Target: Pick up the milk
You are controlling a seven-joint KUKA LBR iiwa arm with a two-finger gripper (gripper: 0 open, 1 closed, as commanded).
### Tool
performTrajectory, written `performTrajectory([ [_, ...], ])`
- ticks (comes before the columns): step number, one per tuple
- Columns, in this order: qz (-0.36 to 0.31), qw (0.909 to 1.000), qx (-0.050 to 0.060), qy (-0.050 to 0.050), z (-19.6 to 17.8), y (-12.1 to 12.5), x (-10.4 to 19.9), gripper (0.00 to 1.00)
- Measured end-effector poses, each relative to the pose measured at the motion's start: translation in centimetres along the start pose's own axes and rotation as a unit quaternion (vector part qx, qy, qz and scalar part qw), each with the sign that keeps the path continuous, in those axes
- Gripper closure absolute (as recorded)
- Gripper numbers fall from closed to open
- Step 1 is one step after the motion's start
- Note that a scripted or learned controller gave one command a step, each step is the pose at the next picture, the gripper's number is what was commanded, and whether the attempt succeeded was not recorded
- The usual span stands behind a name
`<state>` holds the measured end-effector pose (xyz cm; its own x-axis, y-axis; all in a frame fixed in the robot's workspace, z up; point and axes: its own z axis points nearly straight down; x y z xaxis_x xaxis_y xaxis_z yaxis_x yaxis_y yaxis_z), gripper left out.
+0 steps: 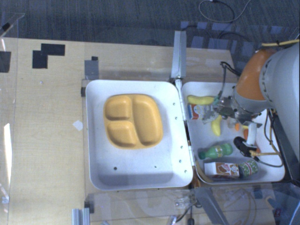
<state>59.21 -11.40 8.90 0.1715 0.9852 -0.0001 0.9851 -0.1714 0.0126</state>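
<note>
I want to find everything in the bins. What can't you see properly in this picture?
- Gripper: small and cluttered in the camera view; fingers unclear.
- Carton beneath the banana: partly covered by the gripper; label unreadable.
- Box at the right bin's front: print too small.
- Dark bottle: label blurred.

The bench (47, 125) carries two white bins side by side. The left bin (136, 172) holds a yellow divided tray (133, 121), set toward that bin's 11 o'clock. In the right bin (276, 172), the grey arm with its orange band (251, 81) reaches in from 3 o'clock, the hand (225, 110) low over the clutter. A yellow banana (200, 99) lies at the bin's 11 o'clock; a green bottle (215, 151) lies near 7 o'clock, just above the milk carton (226, 169) along the bin's lower wall.
</note>
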Motion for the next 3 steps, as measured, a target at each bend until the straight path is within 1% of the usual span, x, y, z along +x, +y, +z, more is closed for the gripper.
performTrajectory([
  [1,-0.079,0.9968,0.002,0.0,-13.8,7.7,2.0,0.0],
  [2,-0.005,1.0,0.005,0.0,-9.6,6.0,11.2,0.0],
  [3,0.04,0.9992,0.005,0.001,-9.7,-4.8,17.4,0.0],
])
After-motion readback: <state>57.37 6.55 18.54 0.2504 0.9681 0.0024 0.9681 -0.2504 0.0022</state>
